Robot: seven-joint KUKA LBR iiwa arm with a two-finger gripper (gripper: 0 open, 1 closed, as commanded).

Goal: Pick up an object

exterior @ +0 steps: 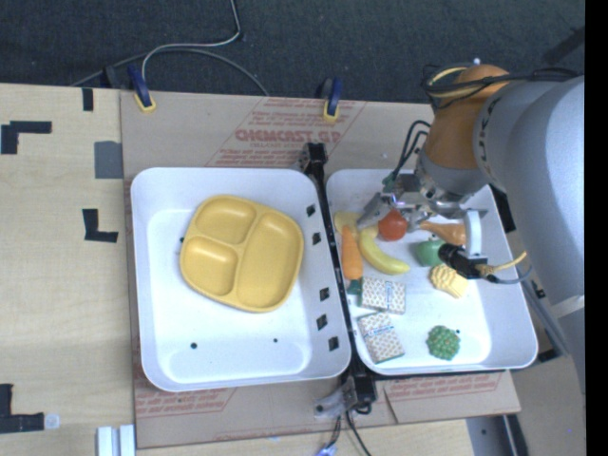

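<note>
Seen from the camera above the bench, the grey arm with its orange wrist band reaches in from three o'clock and hangs low over the right-hand shallow white plastic bin [503,350], with its two-finger gripper [391,209] at roughly eleven o'clock within that bin. Directly at the gripper's tip lies a small round red toy tomato [391,224], and the metal parts overlap it so closely that I cannot tell whether the hand is released or clenched, or whether it grasps anything. Around that spot the bin's contents lie loose: a curved yellow plastic banana [382,255] at six o'clock of the tomato, a long orange toy carrot [351,253] at the bin's nine o'clock wall, a green toy pepper [428,251] and a yellow toy corn cob [446,279] toward four o'clock, two small patterned white packets [382,295] near the middle, and a green toy broccoli head [442,342] at five o'clock. The left-hand white bin [152,283] holds a yellow three-compartment plastic tray [242,252]. As I judge it, the pick is at the approach-or-grasp stage: the arm is down among the objects and the tomato looks the likely target, yet nothing is visibly raised clear of the bin floor, so closing securely and lifting are left
</note>
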